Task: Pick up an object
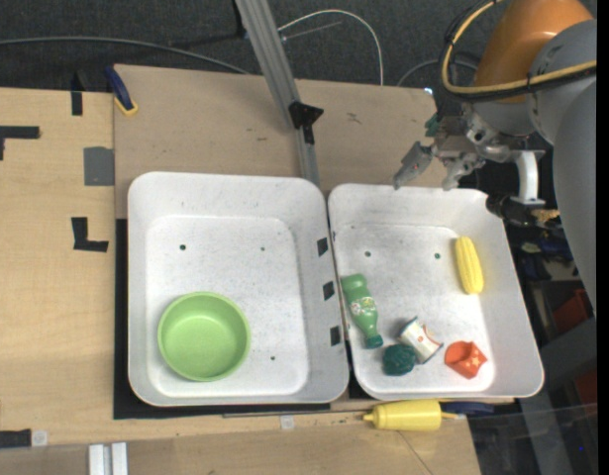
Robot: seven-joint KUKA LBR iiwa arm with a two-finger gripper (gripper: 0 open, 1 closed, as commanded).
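Note:
My gripper (pixel 425 179) hangs open over the far rim of the right bin (pixel 403 250), with nothing between its fingers. Inside that bin lie a yellow corn cob (pixel 468 264) at the right, a green bottle (pixel 361 310) near the left wall, and a small white and red cup (pixel 420 336). A dark green lump (pixel 399 359) and a red object (pixel 464 358) sit at the near edge. All of these lie well in front of the gripper, toward the camera.
The left bin (pixel 225 240) holds a light green bowl (pixel 203 336) in its near left corner. A yellow bottle (pixel 408 416) lies on the bench just in front of the right bin. A grey pole (pixel 274 52) rises behind the bins.

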